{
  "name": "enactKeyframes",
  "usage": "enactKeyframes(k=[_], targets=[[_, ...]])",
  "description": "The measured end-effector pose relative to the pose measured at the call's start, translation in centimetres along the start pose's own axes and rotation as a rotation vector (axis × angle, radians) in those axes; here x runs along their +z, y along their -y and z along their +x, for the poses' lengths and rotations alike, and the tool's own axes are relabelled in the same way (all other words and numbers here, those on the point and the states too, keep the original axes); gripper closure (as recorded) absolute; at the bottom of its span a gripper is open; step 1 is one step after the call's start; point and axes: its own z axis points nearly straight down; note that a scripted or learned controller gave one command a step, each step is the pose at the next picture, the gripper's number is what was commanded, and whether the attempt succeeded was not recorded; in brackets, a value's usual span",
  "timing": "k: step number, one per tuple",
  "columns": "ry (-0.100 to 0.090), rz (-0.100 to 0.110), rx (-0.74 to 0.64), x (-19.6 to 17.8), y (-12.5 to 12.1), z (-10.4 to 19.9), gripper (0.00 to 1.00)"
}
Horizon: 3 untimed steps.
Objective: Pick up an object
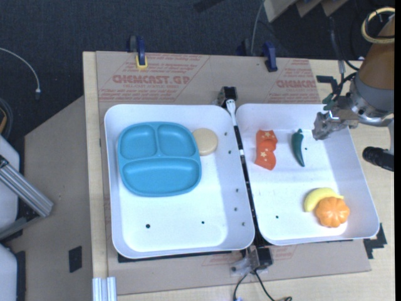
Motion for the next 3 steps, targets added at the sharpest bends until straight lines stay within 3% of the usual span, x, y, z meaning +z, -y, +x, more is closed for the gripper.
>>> enactKeyframes(k=[3], targets=[[-0.004, 0.001, -0.006, 0.9, -1.8, 15.8, 1.0]])
